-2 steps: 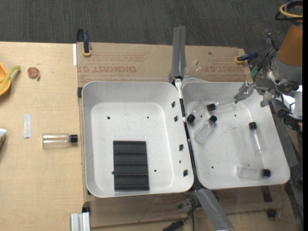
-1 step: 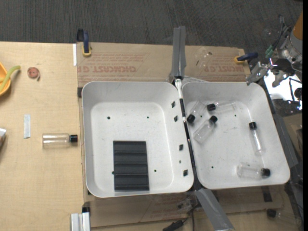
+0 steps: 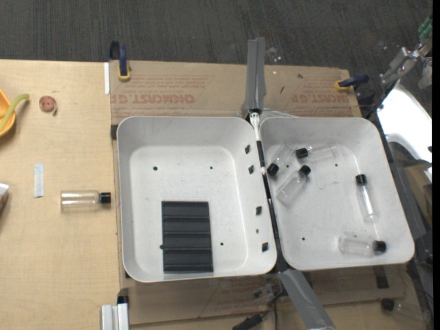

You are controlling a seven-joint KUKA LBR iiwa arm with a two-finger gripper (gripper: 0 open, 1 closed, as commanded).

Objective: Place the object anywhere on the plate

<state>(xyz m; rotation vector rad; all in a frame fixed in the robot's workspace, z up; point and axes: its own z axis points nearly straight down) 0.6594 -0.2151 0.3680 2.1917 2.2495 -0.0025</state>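
Note:
A black ribbed plate (image 3: 186, 237) lies flat in the left bin (image 3: 125, 184), near its front edge. Several clear vials with black caps lie on their sides in the right bin (image 3: 389, 177): one (image 3: 320, 155) near the back, two (image 3: 291, 186) close together by the left wall, one (image 3: 367, 199) toward the right, and one (image 3: 357, 245) at the front right corner. None of them touches the plate.
A further clear vial (image 3: 82, 199) lies on the wooden bench left of the bins. An orange item (image 3: 5, 113) and a small red disc (image 3: 47, 103) sit at the far left. Clamps (image 3: 120, 62) hold the cardboard at the back. White and grey arm parts (image 3: 405, 115) stand at the right edge.

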